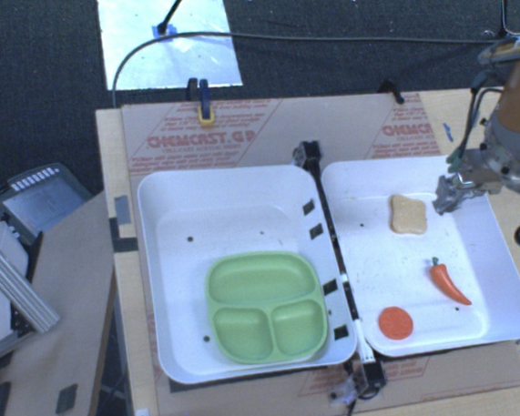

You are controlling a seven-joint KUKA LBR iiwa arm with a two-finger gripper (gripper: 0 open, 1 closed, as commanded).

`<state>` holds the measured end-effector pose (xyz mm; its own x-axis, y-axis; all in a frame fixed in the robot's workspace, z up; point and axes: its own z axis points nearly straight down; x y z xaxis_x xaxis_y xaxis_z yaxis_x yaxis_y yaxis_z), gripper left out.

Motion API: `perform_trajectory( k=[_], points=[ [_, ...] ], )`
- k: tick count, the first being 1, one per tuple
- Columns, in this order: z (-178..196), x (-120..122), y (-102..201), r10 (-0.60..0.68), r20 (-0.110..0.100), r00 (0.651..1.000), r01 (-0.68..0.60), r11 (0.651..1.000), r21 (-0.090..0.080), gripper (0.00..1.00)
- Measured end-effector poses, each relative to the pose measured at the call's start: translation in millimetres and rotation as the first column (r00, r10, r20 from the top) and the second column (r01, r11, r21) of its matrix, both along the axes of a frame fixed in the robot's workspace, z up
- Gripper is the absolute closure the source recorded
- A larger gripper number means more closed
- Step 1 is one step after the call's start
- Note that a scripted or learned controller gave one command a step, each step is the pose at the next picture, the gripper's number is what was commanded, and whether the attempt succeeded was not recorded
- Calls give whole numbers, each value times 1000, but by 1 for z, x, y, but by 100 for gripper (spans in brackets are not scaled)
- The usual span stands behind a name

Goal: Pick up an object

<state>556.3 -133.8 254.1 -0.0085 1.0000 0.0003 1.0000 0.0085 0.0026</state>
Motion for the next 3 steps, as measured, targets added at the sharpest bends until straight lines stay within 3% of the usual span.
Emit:
perform_trajectory(
  k=[3],
  points=[
    [-21, 10, 156, 1, -2, 1000, -1, 1000, 1, 100]
  ],
)
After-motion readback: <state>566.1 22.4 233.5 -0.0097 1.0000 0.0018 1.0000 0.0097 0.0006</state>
